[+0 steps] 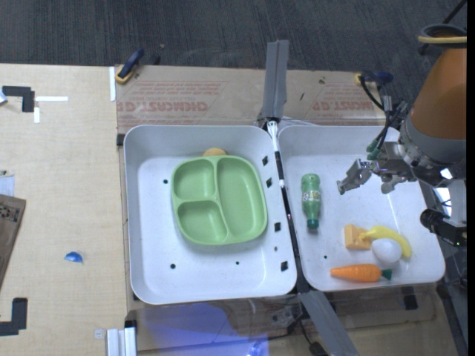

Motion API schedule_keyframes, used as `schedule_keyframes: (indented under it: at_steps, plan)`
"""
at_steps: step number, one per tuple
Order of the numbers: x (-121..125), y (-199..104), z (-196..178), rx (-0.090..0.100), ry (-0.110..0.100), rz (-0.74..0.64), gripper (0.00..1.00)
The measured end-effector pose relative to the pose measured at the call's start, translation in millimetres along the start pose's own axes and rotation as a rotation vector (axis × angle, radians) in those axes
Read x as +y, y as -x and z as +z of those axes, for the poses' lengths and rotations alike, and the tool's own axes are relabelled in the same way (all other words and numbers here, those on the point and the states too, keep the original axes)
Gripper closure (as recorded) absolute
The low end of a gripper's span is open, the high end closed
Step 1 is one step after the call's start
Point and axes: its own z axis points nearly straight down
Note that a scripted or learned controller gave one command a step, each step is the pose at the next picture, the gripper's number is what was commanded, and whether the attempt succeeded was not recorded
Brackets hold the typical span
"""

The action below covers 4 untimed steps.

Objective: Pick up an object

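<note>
In the right bin [334, 143] lie a green bottle [310, 199], an orange-yellow block [355, 236], a yellow banana [391, 236], a white egg [386, 251] and an orange carrot [358, 274]. My gripper [369, 176] hangs above the right bin's upper right part, right of the bottle and above the banana group. Its fingers are spread apart with nothing between them.
The left bin [148, 221] bears a green three-part plate [220, 199], with a small yellow thing [214, 152] peeking out behind it. A grey divider post [275, 80] stands between the bins at the back. Cardboard [193, 95] lies behind the bins.
</note>
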Motion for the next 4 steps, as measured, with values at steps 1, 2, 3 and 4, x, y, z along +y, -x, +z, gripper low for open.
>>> schedule_keyframes:
  at_steps: [1, 2, 3, 4]
  plan:
    - [30, -46, 55, 0.0, 0.0, -0.036, 0.0]
    - [47, -48, 41, -0.001, 0.002, -0.116, 0.0]
    - [35, -82, 28, 0.0, 0.001, -0.076, 0.0]
    - [37, -40, 54, 0.0, 0.001, -0.163, 0.0]
